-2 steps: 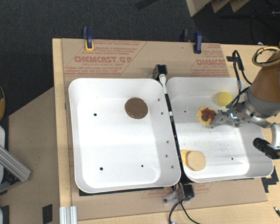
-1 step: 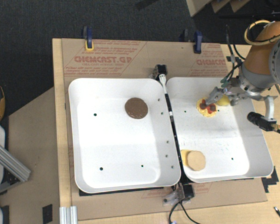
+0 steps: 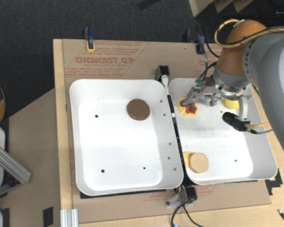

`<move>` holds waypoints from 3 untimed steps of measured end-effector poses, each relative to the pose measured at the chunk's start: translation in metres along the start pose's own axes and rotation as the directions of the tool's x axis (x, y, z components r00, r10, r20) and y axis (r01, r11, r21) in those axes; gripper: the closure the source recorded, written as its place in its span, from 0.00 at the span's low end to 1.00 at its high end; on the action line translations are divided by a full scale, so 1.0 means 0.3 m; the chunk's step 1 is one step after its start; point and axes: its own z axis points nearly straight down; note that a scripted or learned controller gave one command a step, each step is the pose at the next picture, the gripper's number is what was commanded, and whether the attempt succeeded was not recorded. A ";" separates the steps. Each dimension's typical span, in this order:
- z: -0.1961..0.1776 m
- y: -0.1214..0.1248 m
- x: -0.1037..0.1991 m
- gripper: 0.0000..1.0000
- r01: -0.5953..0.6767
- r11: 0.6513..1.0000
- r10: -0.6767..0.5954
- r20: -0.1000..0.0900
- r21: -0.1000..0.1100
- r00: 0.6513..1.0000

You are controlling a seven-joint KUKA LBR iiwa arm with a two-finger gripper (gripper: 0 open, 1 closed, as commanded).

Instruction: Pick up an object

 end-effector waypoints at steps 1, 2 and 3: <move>-0.003 0.019 -0.154 0.00 -0.004 1.000 0.004 -0.004 -0.006 1.000; 0.014 0.064 -0.100 0.00 0.000 1.000 0.000 -0.001 -0.004 1.000; 0.016 0.001 -0.198 0.00 -0.005 1.000 0.005 -0.003 0.004 1.000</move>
